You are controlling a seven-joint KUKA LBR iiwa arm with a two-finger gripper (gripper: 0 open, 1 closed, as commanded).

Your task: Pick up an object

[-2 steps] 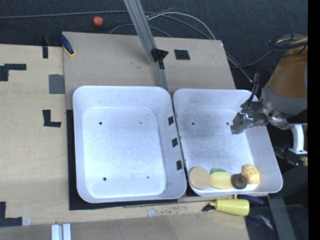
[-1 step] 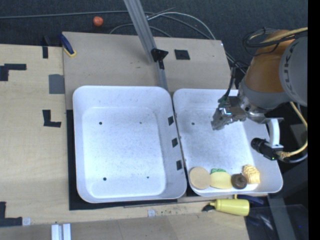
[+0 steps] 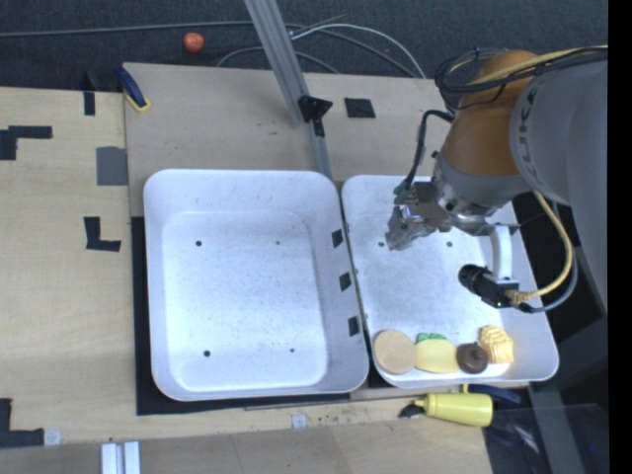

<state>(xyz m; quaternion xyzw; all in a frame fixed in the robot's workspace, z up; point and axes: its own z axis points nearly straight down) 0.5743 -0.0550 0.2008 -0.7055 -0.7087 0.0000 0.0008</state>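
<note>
The small objects are gathered along the near edge of the right-hand shallow white bin (image 3: pixel 395 265), and the tool (image 3: pixel 403 227) is seen toward the far left part of that same bin, so the objects lie nearer and somewhat to the right of it, well apart. Any pick would likely call for a move toward the near edge.

Four things are lined up there, close together: a flat tan round disc (image 3: pixel 393 351) at the left, a pale yellow rounded lump with a green piece at its far side (image 3: pixel 434 354), a small dark brown ring (image 3: pixel 473 358), and a ridged yellow block (image 3: pixel 495 344) at the right. None has a marked long axis from this angle.

Whether the tool is wide or narrow cannot be told. Nothing is seen between its tips.

A yellow handled object (image 3: pixel 459 407) lies on the counter (image 3: pixel 227 117) just outside the near edge of the bin.
</note>
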